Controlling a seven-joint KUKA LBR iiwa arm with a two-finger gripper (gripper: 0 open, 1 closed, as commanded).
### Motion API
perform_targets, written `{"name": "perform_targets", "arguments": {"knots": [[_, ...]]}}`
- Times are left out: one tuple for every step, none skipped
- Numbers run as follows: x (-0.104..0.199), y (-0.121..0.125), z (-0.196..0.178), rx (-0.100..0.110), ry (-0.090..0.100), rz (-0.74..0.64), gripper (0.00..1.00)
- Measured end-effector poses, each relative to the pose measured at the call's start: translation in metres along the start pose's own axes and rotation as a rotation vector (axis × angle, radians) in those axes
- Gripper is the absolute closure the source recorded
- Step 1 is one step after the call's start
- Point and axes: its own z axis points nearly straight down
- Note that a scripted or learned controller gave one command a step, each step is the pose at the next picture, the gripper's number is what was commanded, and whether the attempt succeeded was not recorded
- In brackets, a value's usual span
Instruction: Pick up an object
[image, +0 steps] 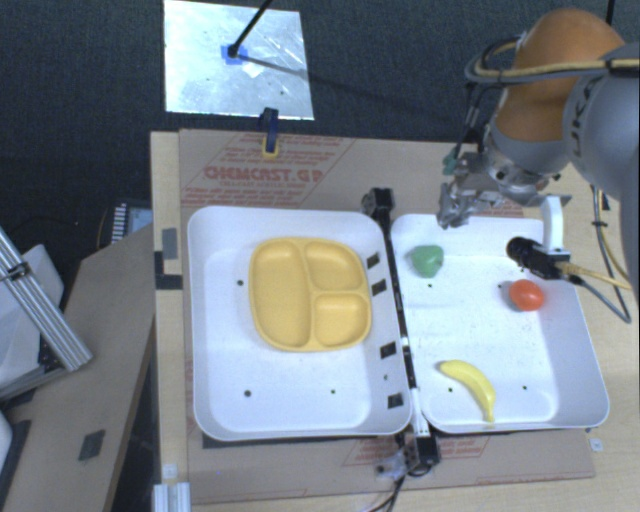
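Over on the left sits the left bin (215, 400), and lying in it is a yellow divided plate (308, 295), three compartments, nothing in any of them. Across the black clips along the middle divider comes the right bin (570, 400), and that is where the candidates are: a green object (427, 260) near the back-left corner, a banana (470, 385) lying toward the front, and an orange ball (526, 295) further right, all three well apart from one another. Above the back rim of that right bin hangs the gripper (452, 212), pointing down, with the grey arm (560, 90) and its orange band reaching in from the right. Nothing is between the fingers, and whether they are spread or pressed together cannot be told at this size. By the look of it, this is the approach step: the gripper is poised above and just behind the green object, which seems the likeliest target, though that is a judgement only. The next move calls for a short shift forward over the green object, a straight descent with the fingers wide enough to straddle it, and a firm close before lifting, minding the bin wall close behind.
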Motion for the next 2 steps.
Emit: {"name": "perform_targets", "arguments": {"knots": [[0.056, -0.005, 0.014, 0.000, 0.000, 0.000, 1.00], [0.107, -0.004, 0.006, -0.001, 0.000, 0.000, 1.00]]}}
